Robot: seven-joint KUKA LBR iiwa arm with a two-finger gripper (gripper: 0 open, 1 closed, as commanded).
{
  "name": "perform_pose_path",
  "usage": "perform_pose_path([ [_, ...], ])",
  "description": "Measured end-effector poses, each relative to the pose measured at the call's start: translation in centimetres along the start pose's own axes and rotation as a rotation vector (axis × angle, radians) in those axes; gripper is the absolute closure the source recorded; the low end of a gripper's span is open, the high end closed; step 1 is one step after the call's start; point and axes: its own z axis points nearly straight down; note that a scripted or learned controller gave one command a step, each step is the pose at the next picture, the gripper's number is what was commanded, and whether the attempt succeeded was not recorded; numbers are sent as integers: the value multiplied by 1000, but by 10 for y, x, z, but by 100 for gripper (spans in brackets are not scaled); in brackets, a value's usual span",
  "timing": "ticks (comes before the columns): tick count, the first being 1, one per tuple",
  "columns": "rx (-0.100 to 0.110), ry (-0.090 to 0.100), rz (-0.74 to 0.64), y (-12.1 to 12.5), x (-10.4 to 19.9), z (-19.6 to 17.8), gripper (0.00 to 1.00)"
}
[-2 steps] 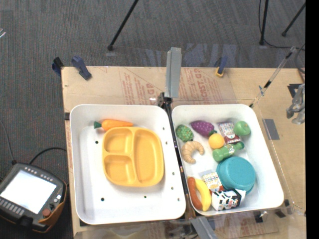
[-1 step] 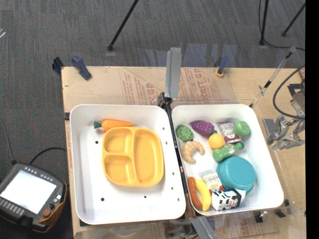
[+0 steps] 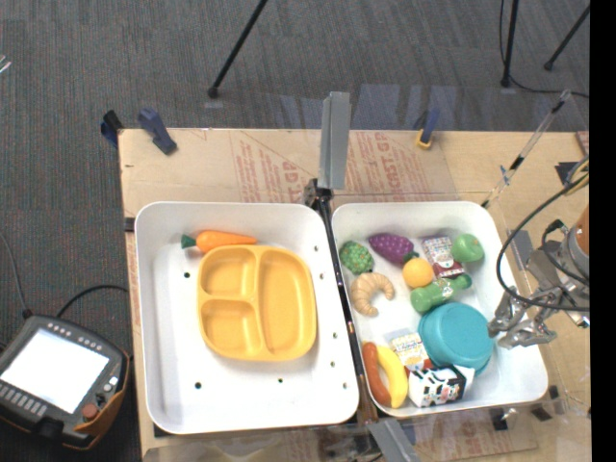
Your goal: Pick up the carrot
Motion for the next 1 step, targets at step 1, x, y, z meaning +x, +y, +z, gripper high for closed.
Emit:
perform_pose_path([
  [1, 21, -16, -102, -21, -42, -196, 100],
])
